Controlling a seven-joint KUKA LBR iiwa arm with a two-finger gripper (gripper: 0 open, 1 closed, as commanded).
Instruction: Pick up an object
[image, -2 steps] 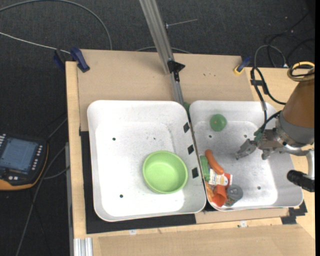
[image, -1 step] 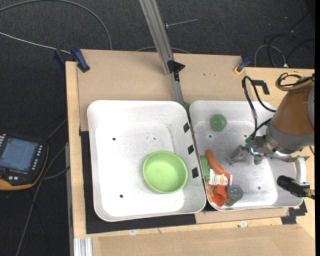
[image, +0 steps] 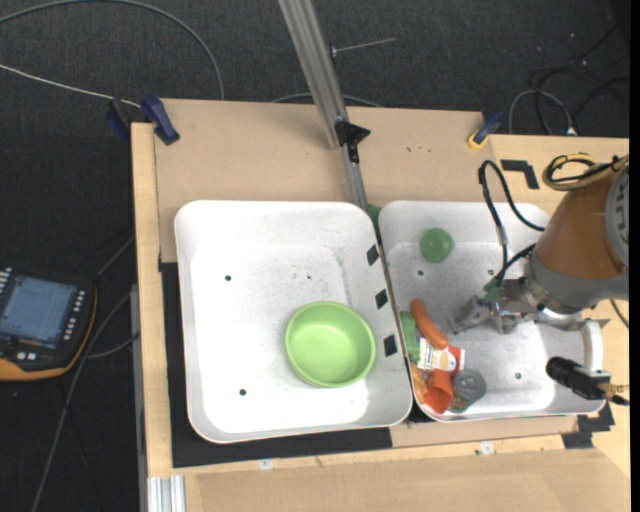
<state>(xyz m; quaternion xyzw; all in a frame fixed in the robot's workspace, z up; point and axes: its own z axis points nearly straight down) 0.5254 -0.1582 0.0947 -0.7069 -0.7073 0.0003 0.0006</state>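
The end effector (image: 478, 315) hangs low in the right bin (image: 520, 395), and I cannot tell if it grips anything. The orange carrot (image: 427, 325) lies just beside it, not lifted. The green ball (image: 436, 244) sits near too. The picking is not done yet.

Glossy plastic green bowl (image: 330, 344), matt white bins (image: 250, 240).

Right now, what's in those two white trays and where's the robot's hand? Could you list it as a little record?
left bin: green bowl near its right wall
right bin: small green ball toward the far end; pile of orange packaging and a grey round thing in the near left corner
gripper: low over the right bin's middle, beside the pile
held: nothing visible
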